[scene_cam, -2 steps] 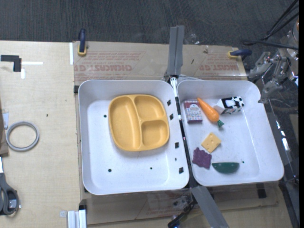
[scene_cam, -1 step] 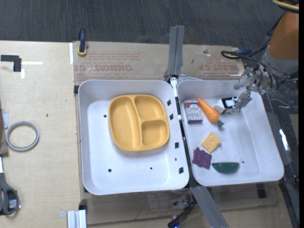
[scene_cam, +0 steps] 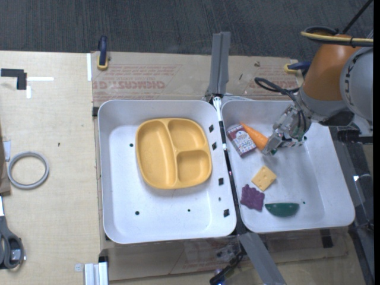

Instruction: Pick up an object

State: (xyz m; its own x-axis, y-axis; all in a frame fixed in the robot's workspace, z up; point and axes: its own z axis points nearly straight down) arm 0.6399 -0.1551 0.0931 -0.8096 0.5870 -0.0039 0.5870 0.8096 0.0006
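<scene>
Look in the right bin (scene_cam: 332, 177) and you see five small things. An orange carrot (scene_cam: 256, 137) lies on a slant near the top left part. Touching its left side is a small red and white box (scene_cam: 240, 141), lying flat. Lower down, a yellow piece of cheese (scene_cam: 263, 177) with holes lies tilted. Just below it sits a purple bumpy thing (scene_cam: 252, 198), like grapes. Beside that, to the right, lies a dark green curved thing (scene_cam: 282, 209) near the bottom wall.

Yellow plate (scene_cam: 174, 153), orange carrot (scene_cam: 256, 136), purple grapes (scene_cam: 252, 198) (dark green leaf (scene_cam: 282, 209) beside).
</scene>
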